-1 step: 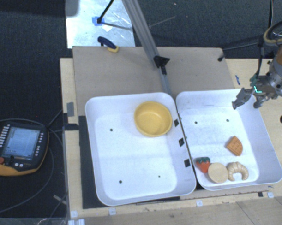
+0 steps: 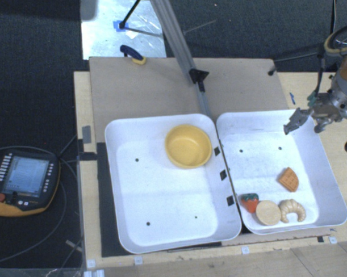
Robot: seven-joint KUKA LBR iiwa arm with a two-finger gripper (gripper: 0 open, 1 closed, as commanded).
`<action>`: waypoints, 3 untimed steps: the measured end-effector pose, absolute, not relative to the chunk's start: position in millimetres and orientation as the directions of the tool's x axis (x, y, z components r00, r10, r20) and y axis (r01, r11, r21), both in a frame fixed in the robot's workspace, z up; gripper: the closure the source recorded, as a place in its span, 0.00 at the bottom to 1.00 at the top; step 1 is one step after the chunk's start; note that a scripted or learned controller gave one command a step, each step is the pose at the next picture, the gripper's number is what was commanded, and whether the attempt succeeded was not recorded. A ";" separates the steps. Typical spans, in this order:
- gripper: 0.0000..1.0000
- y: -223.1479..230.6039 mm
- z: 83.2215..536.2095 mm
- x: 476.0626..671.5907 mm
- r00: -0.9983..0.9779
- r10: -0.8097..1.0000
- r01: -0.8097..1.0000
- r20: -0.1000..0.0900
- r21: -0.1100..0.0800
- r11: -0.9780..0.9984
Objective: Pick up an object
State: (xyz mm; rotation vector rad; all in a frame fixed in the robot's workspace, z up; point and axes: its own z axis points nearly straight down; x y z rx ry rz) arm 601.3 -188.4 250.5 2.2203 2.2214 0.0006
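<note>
Two white bins (image 2: 165,232) share the bench; end effector (image 2: 304,120), fingers spread and holding nothing, hovers over the right bin's far edge.

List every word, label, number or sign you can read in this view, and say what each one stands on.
No text can be read here.
Teach pendant: its lit screen and its buttons carry marks, too small and blurred to read.
Black tabs along the seam between the two white bins: nothing written on them that can be made out.
Yellow bowl, and the toy food beside the croissant: no visible marks.
</note>
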 end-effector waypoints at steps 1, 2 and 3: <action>0.00 -194.6 190.3 599.3 0.000 1.000 1.000 0.001 -0.004 0.000; 0.00 -186.8 142.0 604.8 -0.001 1.000 1.000 0.001 -0.003 0.001; 0.00 -186.4 89.9 604.1 0.000 1.000 1.000 0.001 -0.003 0.000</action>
